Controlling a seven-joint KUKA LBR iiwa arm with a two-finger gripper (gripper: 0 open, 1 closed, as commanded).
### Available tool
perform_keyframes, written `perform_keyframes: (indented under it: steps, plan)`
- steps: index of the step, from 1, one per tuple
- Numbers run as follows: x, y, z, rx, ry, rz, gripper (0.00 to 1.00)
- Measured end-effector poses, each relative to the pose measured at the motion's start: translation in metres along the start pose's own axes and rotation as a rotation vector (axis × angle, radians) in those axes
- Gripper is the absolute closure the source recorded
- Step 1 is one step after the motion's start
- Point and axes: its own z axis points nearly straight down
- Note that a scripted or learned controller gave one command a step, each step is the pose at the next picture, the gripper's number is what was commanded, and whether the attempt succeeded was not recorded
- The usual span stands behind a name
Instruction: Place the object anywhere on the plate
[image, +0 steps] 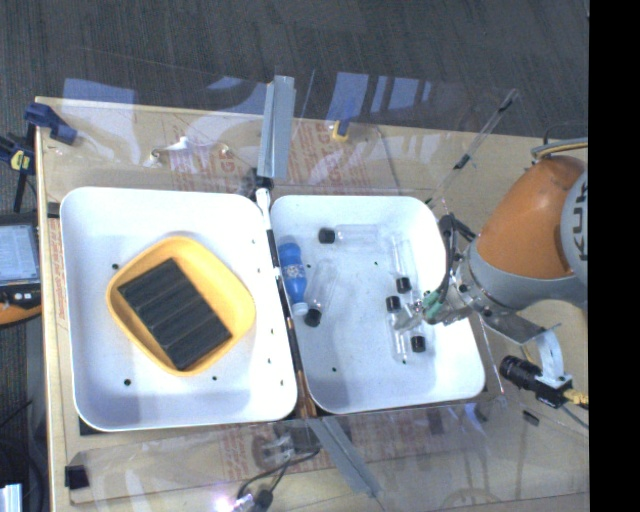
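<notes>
A yellow plate (225, 275) with a dark ribbed insert (180, 312) lies in the left bin (90, 215). In the right bin (460, 375), a clear bottle with a blue label (292, 268) and a black cap (312, 317) rests along the left wall. More clear bottles (401, 255) with black caps (418, 342) lie toward the right side. My gripper (433, 305) hangs low at the right bin's right rim, beside those clear bottles, with a bit of green showing at its tip. I see nothing clearly held in it.
A loose black cap (326, 236) sits near the right bin's back wall. The grey and orange arm (530, 235) looms over the bench right of the bin. A metal post (275, 125) stands behind the gap between the bins.
</notes>
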Motion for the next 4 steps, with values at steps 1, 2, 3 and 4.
perform_keyframes:
  steps: [1, 2, 3, 4]
  plan:
    - [0.062, 0.036, 0.025, 0.002, 0.003, -0.219, 1.0]
    - [0.125, 0.067, -0.002, -0.001, 0.0, -0.38, 1.0]
    - [0.169, 0.123, 0.019, -0.001, 0.0, -0.533, 1.0]
    - [0.169, 0.123, 0.019, -0.001, 0.0, -0.533, 0.0]
